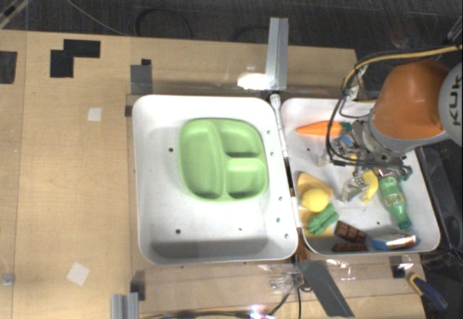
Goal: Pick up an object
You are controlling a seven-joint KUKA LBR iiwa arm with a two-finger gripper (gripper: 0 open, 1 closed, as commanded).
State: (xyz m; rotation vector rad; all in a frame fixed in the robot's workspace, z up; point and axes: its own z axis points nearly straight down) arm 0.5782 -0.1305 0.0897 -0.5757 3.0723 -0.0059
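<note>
The right bin (432, 234) holds several toy items. An orange carrot (318, 129) lies at its far side. A yellow lemon (315, 199) sits on a yellow wedge at the left. A green pod-like piece (323, 220), a brown chocolate bar (349, 232) and a blue and orange marker (391, 242) lie near the front. A green bottle (394, 200) lies at the right. My gripper (357, 186) hangs low over the bin's middle, right beside a small yellow piece (371, 184). The orange-banded wrist covers the bin's far right part.
The left bin (155, 231) holds a green divided plate (221, 158) near its middle. A metal post (277, 53) stands behind the seam between the bins. Cables loop around the wrist above the carrot.
</note>
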